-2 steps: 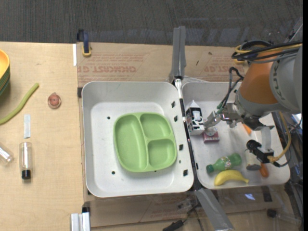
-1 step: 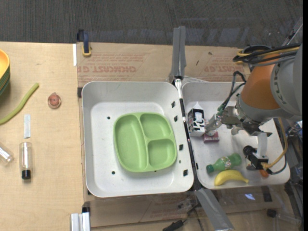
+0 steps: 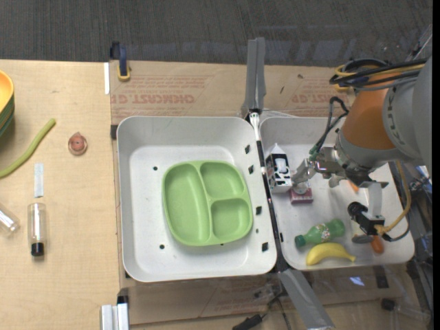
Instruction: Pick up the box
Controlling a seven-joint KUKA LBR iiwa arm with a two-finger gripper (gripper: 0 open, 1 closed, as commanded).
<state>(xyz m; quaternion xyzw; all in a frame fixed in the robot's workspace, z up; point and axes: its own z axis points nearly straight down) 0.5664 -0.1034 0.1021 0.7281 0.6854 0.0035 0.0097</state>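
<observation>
Right bin (image 3: 405,249): gripper (image 3: 301,179) over small pink box (image 3: 301,196), possibly touching, jaw state unreadable; bottle (image 3: 320,232), banana (image 3: 328,254) nearby.

Your arm (image 3: 395,115) enters from the right edge, its grey body bending down and leftward. The orange band (image 3: 368,126) sits just above the wrist, with dark and yellow cables looping over it. Your gripper (image 3: 302,176) hangs low at the arm's left end, pointing down and to the left.
</observation>
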